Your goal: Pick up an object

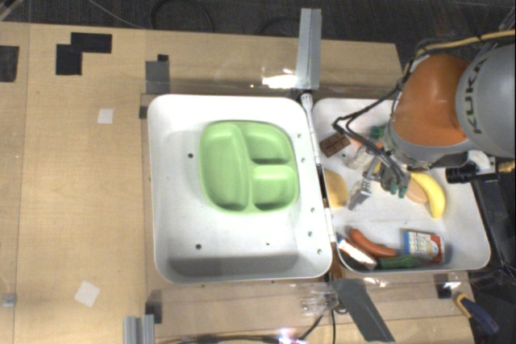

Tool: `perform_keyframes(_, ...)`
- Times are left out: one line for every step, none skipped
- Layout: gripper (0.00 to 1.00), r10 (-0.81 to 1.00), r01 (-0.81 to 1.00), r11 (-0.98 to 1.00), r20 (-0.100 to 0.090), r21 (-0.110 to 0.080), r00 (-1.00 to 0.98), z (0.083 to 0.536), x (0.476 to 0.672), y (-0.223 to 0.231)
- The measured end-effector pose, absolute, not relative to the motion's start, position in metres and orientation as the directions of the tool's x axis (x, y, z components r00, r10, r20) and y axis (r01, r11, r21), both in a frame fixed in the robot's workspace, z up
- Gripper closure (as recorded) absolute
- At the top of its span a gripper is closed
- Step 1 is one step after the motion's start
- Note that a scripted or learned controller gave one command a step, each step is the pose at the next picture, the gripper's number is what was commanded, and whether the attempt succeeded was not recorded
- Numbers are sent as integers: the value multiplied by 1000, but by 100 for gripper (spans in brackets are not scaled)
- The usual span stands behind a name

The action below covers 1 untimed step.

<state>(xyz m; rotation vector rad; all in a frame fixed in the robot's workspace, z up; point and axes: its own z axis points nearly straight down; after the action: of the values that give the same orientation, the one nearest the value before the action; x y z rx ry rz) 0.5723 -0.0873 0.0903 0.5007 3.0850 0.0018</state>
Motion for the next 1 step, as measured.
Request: perform_keyframes(0, 397, 397, 918, -15, 5, -918, 90, 557, -123)
